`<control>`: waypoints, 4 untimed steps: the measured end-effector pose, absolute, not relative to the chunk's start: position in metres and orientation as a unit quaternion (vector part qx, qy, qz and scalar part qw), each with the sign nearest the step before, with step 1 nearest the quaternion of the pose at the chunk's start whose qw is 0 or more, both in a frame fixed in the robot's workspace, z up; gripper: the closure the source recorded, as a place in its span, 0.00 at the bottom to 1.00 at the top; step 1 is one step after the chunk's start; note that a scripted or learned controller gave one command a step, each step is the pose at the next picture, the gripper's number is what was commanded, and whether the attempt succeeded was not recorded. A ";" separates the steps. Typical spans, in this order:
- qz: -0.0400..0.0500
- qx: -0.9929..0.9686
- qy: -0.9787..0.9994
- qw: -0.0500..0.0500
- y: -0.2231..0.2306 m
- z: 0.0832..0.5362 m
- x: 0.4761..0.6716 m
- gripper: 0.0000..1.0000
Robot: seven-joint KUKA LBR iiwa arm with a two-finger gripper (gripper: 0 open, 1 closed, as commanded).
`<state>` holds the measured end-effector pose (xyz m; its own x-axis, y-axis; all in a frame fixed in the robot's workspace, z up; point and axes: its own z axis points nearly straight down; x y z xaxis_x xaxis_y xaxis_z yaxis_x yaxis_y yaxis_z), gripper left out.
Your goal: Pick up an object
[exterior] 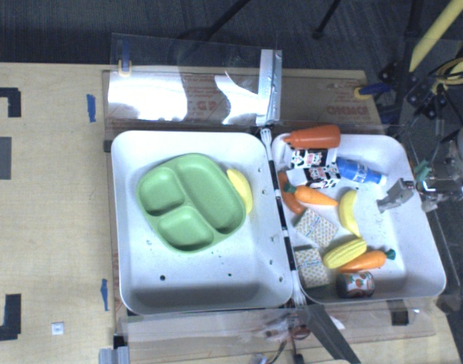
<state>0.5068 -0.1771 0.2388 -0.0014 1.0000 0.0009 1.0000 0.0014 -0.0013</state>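
My pincer [402, 192] hung at the right rim of the right bin [421, 237], reaching in from the right; whether it was wide or narrow I could not tell. Nothing showed in its grip. The pickable things lay to its left in that bin: a banana [348, 212] nearest, a blue bottle [360, 172], a black-and-white carton [313, 165], carrots [315, 197], a corn cob [343, 251] and a small can [356, 283]. The left bin [140, 279] held a green divided tray [190, 200] with a yellow piece [240, 188] touching its right edge.
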 end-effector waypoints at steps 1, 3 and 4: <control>0.000 -0.671 -0.741 0.000 -0.160 0.122 0.522 0.00; -0.001 -0.542 -0.841 -0.004 -0.156 0.087 0.570 0.00; -0.002 -0.542 -0.840 -0.008 -0.157 0.098 0.572 1.00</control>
<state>0.5718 -0.1567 0.0985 -0.4120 0.9111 -0.0102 0.9110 0.4121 0.0123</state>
